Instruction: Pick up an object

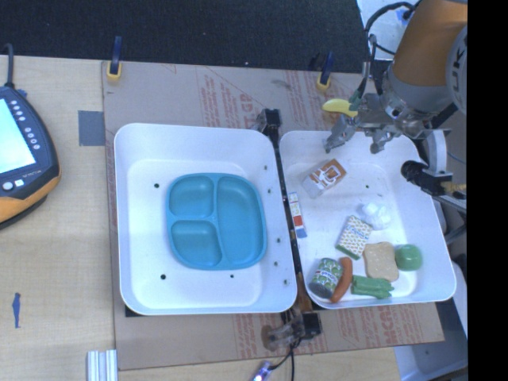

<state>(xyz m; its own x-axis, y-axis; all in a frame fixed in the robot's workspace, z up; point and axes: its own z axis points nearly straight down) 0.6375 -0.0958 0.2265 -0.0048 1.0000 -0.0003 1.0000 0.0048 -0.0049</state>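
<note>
Reaching in from the right, the grey arm with its orange band holds the gripper above the far edge of the right bin, its two fingers spread apart with nothing between them. A small brown-and-white carton lies in that bin just below the gripper, apart from the fingers. Nearer the front of the same bin sit a white crumpled piece, a checkered packet, a slice of toast, a green round piece, a green can, an orange sausage-shaped piece and a green vegetable piece. A blue divided tray rests in the left bin, and a yellow banana-like piece shows close by the gripper's upper left
</note>
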